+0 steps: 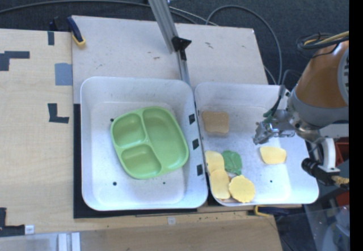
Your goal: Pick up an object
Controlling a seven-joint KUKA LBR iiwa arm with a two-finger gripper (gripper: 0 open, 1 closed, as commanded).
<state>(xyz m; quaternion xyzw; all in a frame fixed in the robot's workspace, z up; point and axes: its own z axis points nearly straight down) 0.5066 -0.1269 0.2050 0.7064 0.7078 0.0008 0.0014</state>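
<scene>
The yellow slice lies flat in the right bin, just below the gripper. To take it well, the gripper should centre over it and come straight down, straddling its edges. It looks thin, rounded, pale yellow. Whether the gripper is open I cannot tell.

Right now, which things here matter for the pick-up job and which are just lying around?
For the job:
- pincer
- yellow piece beside it
- tan square
- green leaf
- yellow pieces by the bin's front

Lying about:
- green divided tray
- blue-and-yellow clamp
</scene>
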